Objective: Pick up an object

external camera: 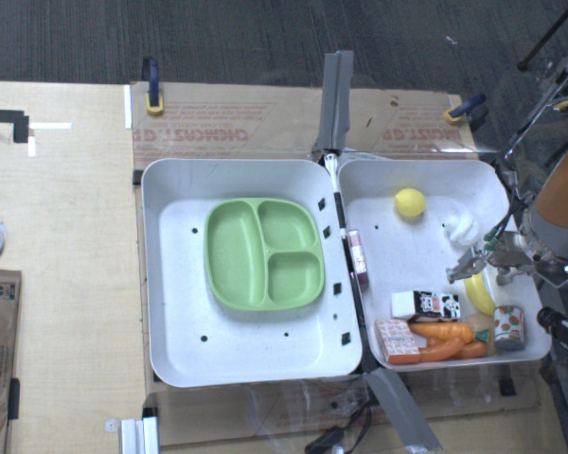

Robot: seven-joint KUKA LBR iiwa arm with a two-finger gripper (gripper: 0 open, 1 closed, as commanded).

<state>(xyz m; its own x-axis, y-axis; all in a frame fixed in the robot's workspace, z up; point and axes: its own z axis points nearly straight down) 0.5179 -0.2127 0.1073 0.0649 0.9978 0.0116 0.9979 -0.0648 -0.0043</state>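
My pincer [475,265] sits low at the right bin's [379,173] right side, just above the banana [479,294]; I can't tell how it is set. I'd judge the banana light, soft-skinned, best taken across its middle. A small can [508,327] and carrots [447,339] crowd it nearside; a milk carton [426,304] lies left, a lemon [409,202] farther off.

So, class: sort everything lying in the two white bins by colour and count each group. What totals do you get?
Green: 1, the divided plate
Yellow: 2, the lemon and the banana
Orange: 2, the carrots
White: 2, the crumpled white piece and the cow-print carton
Other or mixed: 3, the pink wafer block, the can, the slim bar
Total: 10
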